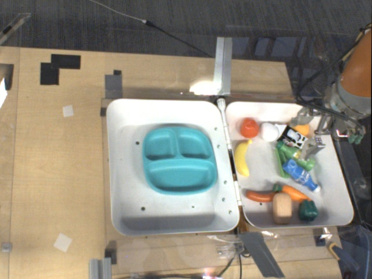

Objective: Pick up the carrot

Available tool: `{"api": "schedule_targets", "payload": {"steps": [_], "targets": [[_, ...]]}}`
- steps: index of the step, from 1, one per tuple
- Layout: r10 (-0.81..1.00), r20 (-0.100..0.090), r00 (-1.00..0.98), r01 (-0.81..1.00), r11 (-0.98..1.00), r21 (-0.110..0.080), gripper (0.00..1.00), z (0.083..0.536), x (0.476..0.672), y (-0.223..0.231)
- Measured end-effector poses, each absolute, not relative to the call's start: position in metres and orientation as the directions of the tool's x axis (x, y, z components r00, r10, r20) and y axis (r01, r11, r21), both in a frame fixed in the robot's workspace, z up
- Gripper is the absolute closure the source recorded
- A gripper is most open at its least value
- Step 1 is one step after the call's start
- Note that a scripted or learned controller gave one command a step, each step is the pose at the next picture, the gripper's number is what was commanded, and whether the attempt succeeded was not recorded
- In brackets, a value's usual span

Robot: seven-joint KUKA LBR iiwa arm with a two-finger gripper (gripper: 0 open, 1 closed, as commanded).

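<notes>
The carrot (295, 193) is orange with a green tip and lies near the front of the right bin (343, 182). A beige block (282, 207) covers part of it. My gripper (310, 133) hangs over the bin's back right part, well behind the carrot. Its two grey fingers stand apart and hold nothing. Right under them lie a black-and-white box (292, 136) and a small yellow piece (303, 130).
Also in the right bin are a red-orange sausage (260, 196), a banana (242, 158), a red tomato (249, 128), a white egg (269, 132), a green item (285, 157), a blue bottle (302, 176) and a dark green piece (308, 210). In the left bin (125, 173) sits a teal divided plate (179, 158).
</notes>
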State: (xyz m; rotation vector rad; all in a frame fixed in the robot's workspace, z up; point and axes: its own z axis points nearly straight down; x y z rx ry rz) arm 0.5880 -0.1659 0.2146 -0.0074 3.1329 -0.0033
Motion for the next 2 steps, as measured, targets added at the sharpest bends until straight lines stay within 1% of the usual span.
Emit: {"api": "schedule_targets", "payload": {"steps": [1, 2], "targets": [[-0.227, -0.004, -0.974, -0.227, 0.974, 0.0, 0.0, 0.139, 0.515, -0.135], [-0.539, -0.02, -0.842, -0.538, 0.842, -0.024, 0.0, 0.103, 0.513, -0.125]]}}
